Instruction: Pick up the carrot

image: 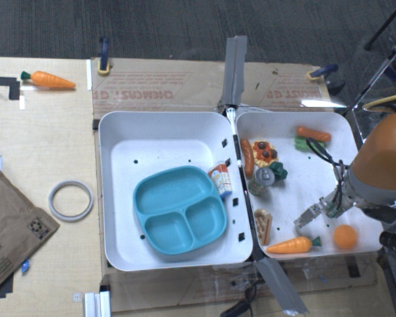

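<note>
The carrot (290,246) lies at the right bin's (287,121) front wall. The gripper (310,215) hovers just above it, fingers spread and holding nothing.

Blue tray (178,218) in L bin (119,144) — tape roll (70,199) on bench.

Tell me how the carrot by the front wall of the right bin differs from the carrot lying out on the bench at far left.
The bin carrot lies inside the right bin, close below the gripper; the bench carrot lies outside both bins on the wooden bench. The bin carrot's green top points right, the bench carrot's points left. The bin carrot tilts slightly up to the right; the bench carrot slopes down to the right. Both are orange toy carrots of similar size.
</note>
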Tool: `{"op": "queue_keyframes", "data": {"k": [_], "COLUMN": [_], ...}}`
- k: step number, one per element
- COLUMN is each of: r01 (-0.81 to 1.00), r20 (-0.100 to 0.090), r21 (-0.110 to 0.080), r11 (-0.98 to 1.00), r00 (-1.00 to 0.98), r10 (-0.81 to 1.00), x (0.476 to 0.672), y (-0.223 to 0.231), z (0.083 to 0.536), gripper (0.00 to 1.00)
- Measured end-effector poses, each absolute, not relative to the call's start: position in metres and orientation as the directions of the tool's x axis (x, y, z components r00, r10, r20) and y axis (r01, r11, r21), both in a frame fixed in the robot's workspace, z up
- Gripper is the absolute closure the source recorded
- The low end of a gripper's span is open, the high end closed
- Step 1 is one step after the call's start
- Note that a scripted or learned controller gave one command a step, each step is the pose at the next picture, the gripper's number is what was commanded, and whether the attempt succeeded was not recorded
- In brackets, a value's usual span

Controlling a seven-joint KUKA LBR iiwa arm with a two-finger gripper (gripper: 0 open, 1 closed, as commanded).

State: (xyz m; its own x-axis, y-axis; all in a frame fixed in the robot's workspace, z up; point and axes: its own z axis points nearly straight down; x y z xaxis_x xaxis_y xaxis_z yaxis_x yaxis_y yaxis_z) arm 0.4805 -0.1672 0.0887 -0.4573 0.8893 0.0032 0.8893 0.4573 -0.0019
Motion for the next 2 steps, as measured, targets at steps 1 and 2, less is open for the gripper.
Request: {"op": "queue_keyframes", "data": {"k": [1, 2], "r01": [0.927, 0.824], "r20": [0.002, 0.004], "r21": [-0.003, -0.003], "r11": [0.375, 0.567], "r00": [-0.375, -0.567], "r10": [0.927, 0.824], "x": [0.484, 0.478], "y": [-0.151, -0.163], "z": [0.117, 0.089], "gripper": [0.0, 0.0]}}
